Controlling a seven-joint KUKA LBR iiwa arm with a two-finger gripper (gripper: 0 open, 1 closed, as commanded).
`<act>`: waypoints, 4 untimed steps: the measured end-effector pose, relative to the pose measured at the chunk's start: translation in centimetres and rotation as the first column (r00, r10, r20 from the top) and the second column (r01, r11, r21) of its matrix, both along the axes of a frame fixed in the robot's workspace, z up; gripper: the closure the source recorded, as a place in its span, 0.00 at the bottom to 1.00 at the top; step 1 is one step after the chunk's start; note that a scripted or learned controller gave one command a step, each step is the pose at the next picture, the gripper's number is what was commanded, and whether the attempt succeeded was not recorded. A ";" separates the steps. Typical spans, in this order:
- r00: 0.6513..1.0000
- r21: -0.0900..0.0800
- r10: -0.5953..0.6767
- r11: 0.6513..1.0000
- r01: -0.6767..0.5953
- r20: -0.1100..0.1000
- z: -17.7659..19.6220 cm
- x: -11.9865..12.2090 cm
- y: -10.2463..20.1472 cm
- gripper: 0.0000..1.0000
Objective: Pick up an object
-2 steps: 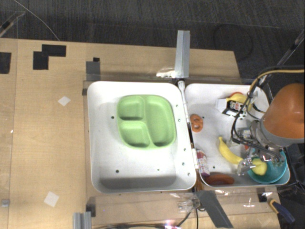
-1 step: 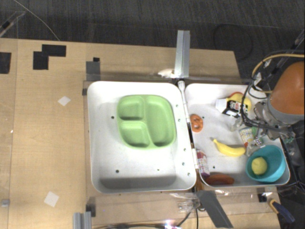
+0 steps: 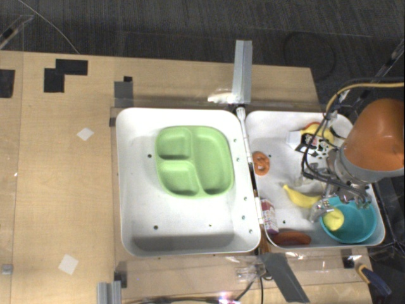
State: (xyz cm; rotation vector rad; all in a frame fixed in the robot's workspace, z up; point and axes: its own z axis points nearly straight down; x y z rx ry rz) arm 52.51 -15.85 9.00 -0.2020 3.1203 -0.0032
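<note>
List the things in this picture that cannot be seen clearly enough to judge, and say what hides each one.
- Gripper, camera view: its fingers are small and lost in cables, so their state is unclear.
- Teal bowl: its upper rim is covered by the arm.
- Yellow object in the bowl: too small to identify.
- Items at the right bin's far corner: partly hidden by the arm and cables.

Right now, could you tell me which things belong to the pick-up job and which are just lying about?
Job:
gripper
yellow banana
yellow ball in the blue bowl
orange pretzel-shaped toy
brown sausage-shaped toy

Lying about:
green divided plate in the left white bin
</note>
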 end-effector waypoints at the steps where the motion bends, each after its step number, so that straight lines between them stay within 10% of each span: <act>1: 0.978 0.002 -0.208 0.978 0.208 0.002 0.0 -2.4 -4.7 0.00; 2: 1.000 -0.003 -0.026 1.000 0.026 0.006 0.1 -3.2 1.4 0.00; 3: 0.997 -0.004 -0.076 0.997 0.076 0.003 0.0 -2.6 -5.0 0.00; 4: 0.988 0.000 -0.156 0.988 0.156 0.003 0.0 -2.8 -4.7 0.00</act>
